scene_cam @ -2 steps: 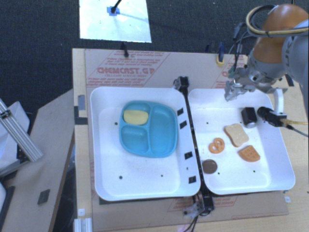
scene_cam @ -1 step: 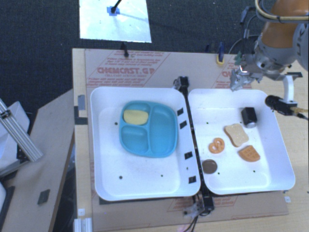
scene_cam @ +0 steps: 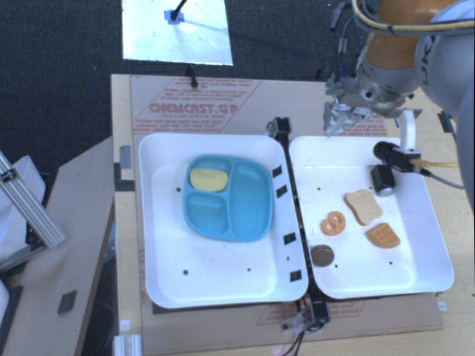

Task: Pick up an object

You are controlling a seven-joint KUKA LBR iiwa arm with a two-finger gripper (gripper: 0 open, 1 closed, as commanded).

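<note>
The right bin (scene_cam: pixel 423 273) holds a slice of toast (scene_cam: pixel 363 206), an orange pretzel (scene_cam: pixel 333 223), a waffle piece (scene_cam: pixel 383 236) and a round brown cookie (scene_cam: pixel 321 255). In the left bin (scene_cam: pixel 167 273) lies a blue divided plate (scene_cam: pixel 237 206) with a yellow food piece (scene_cam: pixel 208 179) in its back-left compartment. My gripper (scene_cam: pixel 338 119) hangs over the back-left edge of the right bin, well behind the food items, and nothing shows between its fingers.
A black fitting with a white post (scene_cam: pixel 393 158) and cable sits at the right bin's back right. A black clip strip (scene_cam: pixel 288 191) runs along the wall between the bins. A silvery sheet (scene_cam: pixel 177 22) lies behind the bench.
</note>
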